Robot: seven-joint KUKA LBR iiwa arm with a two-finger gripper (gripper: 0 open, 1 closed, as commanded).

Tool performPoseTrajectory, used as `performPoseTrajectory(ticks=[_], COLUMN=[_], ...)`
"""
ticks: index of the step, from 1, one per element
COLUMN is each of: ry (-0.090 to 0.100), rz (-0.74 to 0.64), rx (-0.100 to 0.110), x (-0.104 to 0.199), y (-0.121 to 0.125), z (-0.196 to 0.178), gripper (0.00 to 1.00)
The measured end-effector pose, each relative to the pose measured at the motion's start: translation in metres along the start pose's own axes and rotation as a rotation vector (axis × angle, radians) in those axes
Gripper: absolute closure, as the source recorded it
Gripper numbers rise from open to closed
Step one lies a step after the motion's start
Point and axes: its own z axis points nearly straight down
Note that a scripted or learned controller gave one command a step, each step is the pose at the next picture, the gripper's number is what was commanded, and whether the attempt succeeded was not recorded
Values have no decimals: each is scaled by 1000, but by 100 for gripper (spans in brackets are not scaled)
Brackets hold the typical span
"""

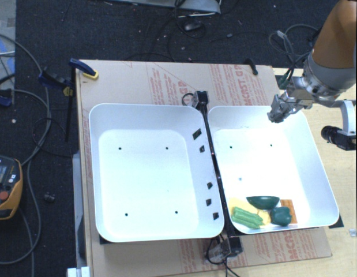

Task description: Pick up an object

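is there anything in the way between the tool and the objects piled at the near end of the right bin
Nothing visible. The tool sits over the right bin's far edge, and bare white floor lies between it and the green objects at the near end.

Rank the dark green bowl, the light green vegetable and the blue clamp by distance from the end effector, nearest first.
From the end effector:
1. Dark green bowl, right bin's near end.
2. Light green vegetable, just beyond the bowl, toward the near left corner.
3. Blue clamp, far-left corner of the bench.
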Motion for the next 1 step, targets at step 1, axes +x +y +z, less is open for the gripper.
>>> performPoseTrajectory(ticks=[1], ry=[1], rz=[-4], rx=[3], x=[55], y=[7], z=[19], gripper=[100])
